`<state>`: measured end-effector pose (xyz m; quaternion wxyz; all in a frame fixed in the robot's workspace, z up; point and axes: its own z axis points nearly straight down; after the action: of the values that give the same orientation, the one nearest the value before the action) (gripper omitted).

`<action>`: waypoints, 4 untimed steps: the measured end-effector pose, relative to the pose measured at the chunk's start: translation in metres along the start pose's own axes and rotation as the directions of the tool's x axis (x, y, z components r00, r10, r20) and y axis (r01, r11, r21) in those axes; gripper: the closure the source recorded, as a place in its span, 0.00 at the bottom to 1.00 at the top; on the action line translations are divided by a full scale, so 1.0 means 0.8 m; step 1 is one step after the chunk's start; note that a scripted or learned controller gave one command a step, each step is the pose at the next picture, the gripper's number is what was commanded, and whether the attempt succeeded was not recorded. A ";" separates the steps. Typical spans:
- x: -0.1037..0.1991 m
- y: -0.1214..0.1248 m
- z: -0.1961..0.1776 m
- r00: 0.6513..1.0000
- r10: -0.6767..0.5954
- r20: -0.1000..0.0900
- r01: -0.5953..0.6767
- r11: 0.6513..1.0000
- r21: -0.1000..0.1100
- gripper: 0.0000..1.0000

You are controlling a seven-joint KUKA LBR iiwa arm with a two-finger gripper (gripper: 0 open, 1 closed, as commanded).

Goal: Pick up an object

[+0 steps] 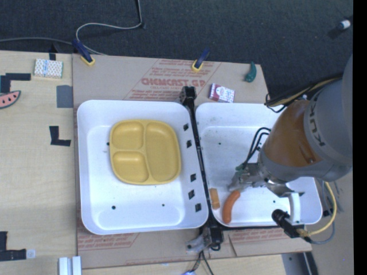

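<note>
Nearest the camera, a small orange, sausage-shaped toy is lying in the right-hand shallow white plastic bin, close to its front wall and curving slightly, with a short tan block-shaped piece lying just beside it against the divider. The orange toy is looking light, smooth and probably somewhat slippery, likely rigid or mildly yielding plastic; in my judgement a grip across its narrow width near the middle is offering the surest hold, since the rounded ends are liable to squirt free. The metal end effector is hovering just above the toy's upper end; its state cannot be determined, the grey arm with the orange band masking much of it. Nothing is visibly sitting between its tips. Further back, a yellow three-compartment plastic plate is resting in the left-hand white bin. Beyond the bins, on the cardboard-covered desk, a small red-and-white packet is lying near the far edge.
</note>
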<state>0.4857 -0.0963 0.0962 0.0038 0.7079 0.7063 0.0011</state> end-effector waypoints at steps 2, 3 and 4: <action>0.072 0.022 -0.110 1.000 -0.004 -0.004 0.004 1.000 0.008 0.00; -0.002 0.019 -0.042 1.000 -0.001 -0.003 0.002 1.000 0.010 0.00; -0.012 0.083 0.014 1.000 -0.004 -0.004 0.004 1.000 0.007 0.00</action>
<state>0.5523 -0.1058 0.0857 0.0000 0.7066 0.7076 0.0002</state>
